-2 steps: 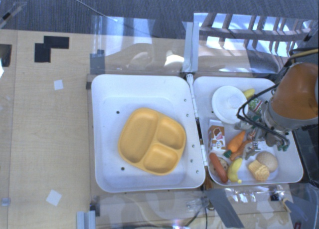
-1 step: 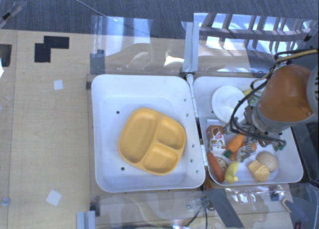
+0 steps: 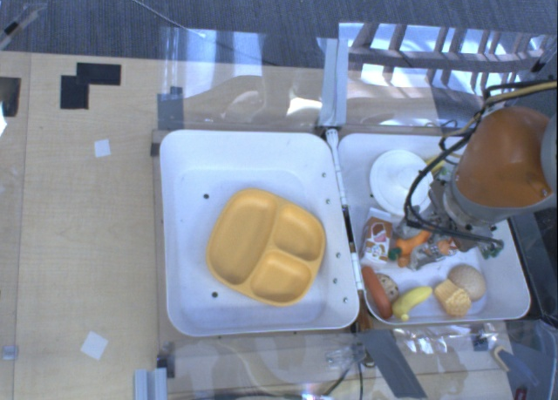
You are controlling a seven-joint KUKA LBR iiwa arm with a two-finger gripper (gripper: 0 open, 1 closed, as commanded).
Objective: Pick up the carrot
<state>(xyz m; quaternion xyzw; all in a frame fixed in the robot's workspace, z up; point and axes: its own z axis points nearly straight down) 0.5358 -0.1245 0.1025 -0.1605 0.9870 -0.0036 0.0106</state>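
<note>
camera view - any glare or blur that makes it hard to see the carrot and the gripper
In the camera view, glare falls on the clear panels behind the bins and along the bottom edge, not on the carrot, which is small and soft in detail but evenly lit; the gripper sits under the arm's orange band, so its fingers are hidden; the yellow tray is sharp with little shadow.

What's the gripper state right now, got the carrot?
Gripper: down over the carrot in the right bin; open, closed or holding cannot be told.

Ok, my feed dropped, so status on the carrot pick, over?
Gripper down in right bin, right at carrot. Grasp unconfirmed. Banana and other toy food crowded close around.
</note>
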